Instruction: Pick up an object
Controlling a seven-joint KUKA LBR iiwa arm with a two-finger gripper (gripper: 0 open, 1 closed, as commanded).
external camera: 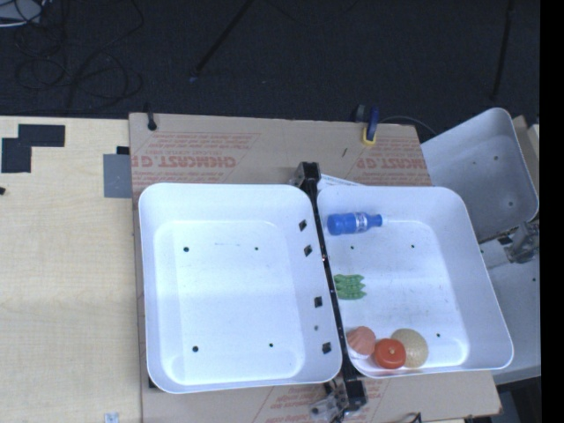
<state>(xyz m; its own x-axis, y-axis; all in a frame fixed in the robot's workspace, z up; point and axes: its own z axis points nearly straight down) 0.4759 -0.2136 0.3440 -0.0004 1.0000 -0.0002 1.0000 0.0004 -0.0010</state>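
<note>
right bin (476, 276): white, shallow, held every loose item in the scene.
blue bottle (354, 224): lay on its side near the right bin's far-left corner, cap end pointing right.
green item (349, 286): small, leafy-looking, sat by the right bin's left wall about mid-length; too small to identify further.
near-left cluster: pink piece (360, 339), red round piece (389, 353) and tan round piece (411, 345) sat bunched together in the right bin's near-left corner, red one touching both neighbours.
left bin (159, 236): white, sat just beside the right bin, sharing the black divider strip (319, 263).
base: both bins rested on a cardboard sheet (220, 152) on the bench.
claw: state could not be told from this frame.
far side: blue-and-yellow clamp (370, 123) sat at the cardboard's far edge.
right of bins: grey metal plate (480, 161), angled.
</note>
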